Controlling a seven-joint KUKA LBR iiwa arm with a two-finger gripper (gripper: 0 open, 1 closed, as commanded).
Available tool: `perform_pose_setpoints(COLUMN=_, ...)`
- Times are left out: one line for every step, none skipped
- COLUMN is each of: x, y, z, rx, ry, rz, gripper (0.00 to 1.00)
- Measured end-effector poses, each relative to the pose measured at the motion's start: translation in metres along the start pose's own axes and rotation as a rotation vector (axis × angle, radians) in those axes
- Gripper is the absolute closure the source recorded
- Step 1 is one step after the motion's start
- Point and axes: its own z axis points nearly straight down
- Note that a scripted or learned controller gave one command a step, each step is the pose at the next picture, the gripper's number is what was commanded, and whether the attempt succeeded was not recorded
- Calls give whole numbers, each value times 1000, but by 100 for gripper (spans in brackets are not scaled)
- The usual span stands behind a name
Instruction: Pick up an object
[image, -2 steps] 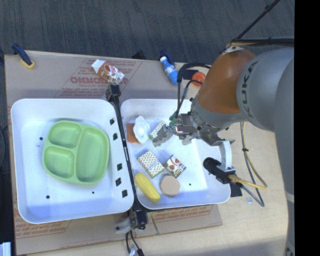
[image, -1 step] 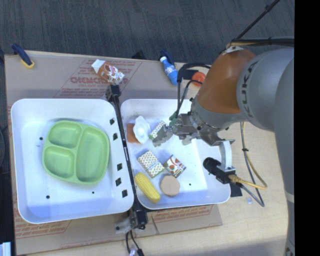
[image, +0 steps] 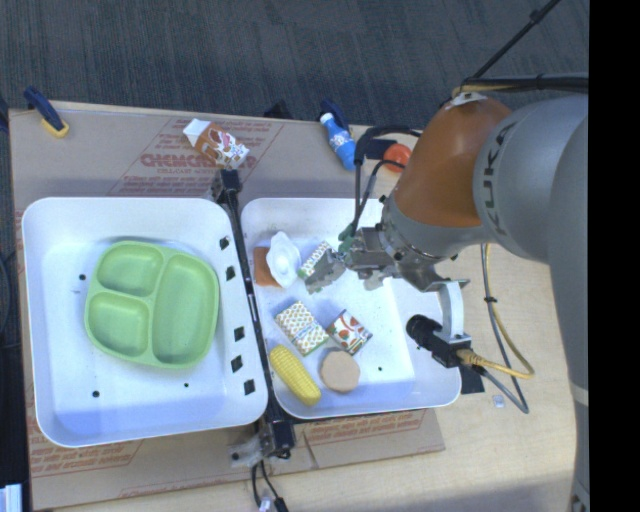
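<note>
Camera view, nearest edge first: in the right bin (image: 420, 390), a yellow corn cob (image: 295, 374) lies beside a round tan disc (image: 341, 373). Just beyond them sit a checkered packet (image: 301, 328) and a small red-and-white carton (image: 348, 331), close together. Farther back, a white crumpled item (image: 283, 258) rests against an orange piece (image: 262, 267). The pincer (image: 322, 268) is low in this bin, by a green-and-white patterned item (image: 316, 260); whether it is parted or has hold of anything cannot be told. In the left bin (image: 50, 330) lies a green divided plate (image: 153, 303). At the far side of the surface (image: 520, 440) lie a blue bottle (image: 339, 139) and a small wrapped packet (image: 217, 145).
</note>
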Motion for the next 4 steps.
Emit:
perform_pose_setpoints(x=0, y=0, z=0, rx=0, ry=0, rz=0, gripper=0)
perform_pose_setpoints(x=0, y=0, z=0, rx=0, ry=0, rz=0, gripper=0)
perform_pose_setpoints(x=0, y=0, z=0, rx=0, ry=0, rz=0, gripper=0)
perform_pose_setpoints(x=0, y=0, z=0, rx=0, ry=0, rz=0, gripper=0)
